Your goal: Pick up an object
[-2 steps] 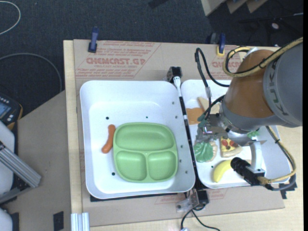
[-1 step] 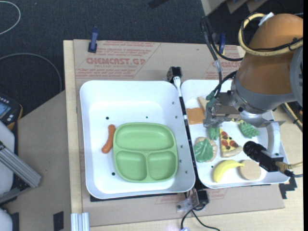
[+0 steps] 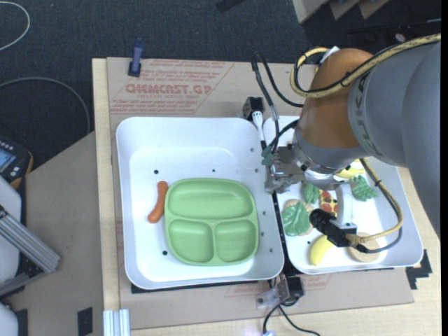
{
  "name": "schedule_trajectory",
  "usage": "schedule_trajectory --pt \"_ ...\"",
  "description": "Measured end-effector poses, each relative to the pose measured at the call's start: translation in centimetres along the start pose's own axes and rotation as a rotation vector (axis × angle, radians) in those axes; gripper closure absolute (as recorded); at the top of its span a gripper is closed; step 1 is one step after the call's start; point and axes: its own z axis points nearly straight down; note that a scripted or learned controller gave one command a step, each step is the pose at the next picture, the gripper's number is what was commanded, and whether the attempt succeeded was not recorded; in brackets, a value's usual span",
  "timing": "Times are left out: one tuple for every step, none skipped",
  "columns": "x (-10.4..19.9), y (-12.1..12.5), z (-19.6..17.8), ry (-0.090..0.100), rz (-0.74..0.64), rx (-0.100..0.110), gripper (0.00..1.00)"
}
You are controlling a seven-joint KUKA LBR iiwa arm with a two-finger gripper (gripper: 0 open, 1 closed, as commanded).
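Dark carpet lies all around the bench, and a brown board (image 3: 175, 82) with red print sits under my two white bins. My left bin (image 3: 133, 145) has a green tray (image 3: 210, 219) with three little rooms in it. An orange hot dog (image 3: 158, 201) lies right beside the tray, on its left side, long way pointing up and down the picture.

My right bin (image 3: 409, 247) has the toy food. I see a green leafy piece (image 3: 296, 217), a yellow banana (image 3: 319, 249), another green leafy bit (image 3: 362, 187) and a small red and yellow thing (image 3: 329, 203) that I can't name.

My grey arm (image 3: 399, 96) with its orange band (image 3: 339, 103) hangs over the right bin. The gripper (image 3: 301, 177) is tucked under the wrist, so I cannot tell how it stands.

I think the green leafy piece is the closest thing to grab. It lies just below the gripper in the picture, a bit toward the near edge of the bin. The banana is farther down, and it lies at a slant. I see nothing held yet, so the picking is not done.
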Motion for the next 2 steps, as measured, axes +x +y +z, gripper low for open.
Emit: schedule_trajectory --pt "6.1 1.2 -9.9 0.003 -0.006 -0.016 1.0" --pt "4.6 -3.5 1.2 0.0 0.004 0.004 1.0"
